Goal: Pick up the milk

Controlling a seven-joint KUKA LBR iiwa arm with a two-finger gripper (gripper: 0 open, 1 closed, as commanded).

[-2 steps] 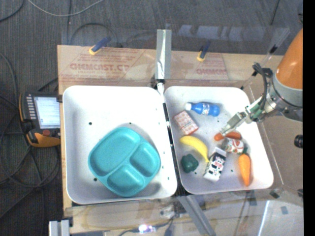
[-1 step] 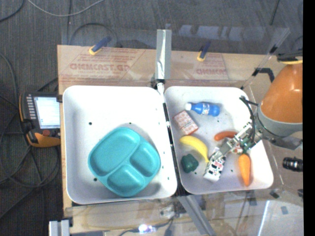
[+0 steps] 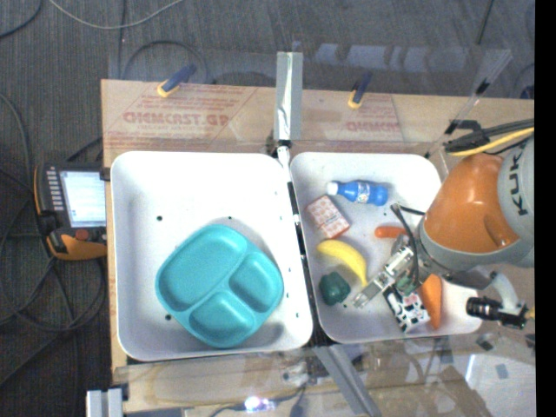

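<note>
Hand (image 3: 375, 287) hangs low in the right-hand shallow white bin (image 3: 434, 170), between a yellow toy banana (image 3: 343, 259) and a small black-and-white patterned carton (image 3: 407, 309). I cannot tell how wide it stands, and nothing is visibly held in it.

I take the carton to be the milk. It lies near the bin's front edge, just beside the hand and touching or nearly touching an orange carrot-like piece (image 3: 433, 301). A blue-and-white plastic bottle (image 3: 359, 192) lying near the far wall is the other candidate.

The carton looks like a light, hollow toy. It is probably stiff enough to pinch across its flat sides, but smooth enough to slip or skid away if nudged.

Room is tight in this bin, with a dark green lump (image 3: 334, 287) and a pinkish flat box (image 3: 328, 217) nearby. The left white bin (image 3: 130, 233) holds a turquoise divided plate (image 3: 219, 285). Both bins sit on a brown board surface (image 3: 191, 115).
</note>
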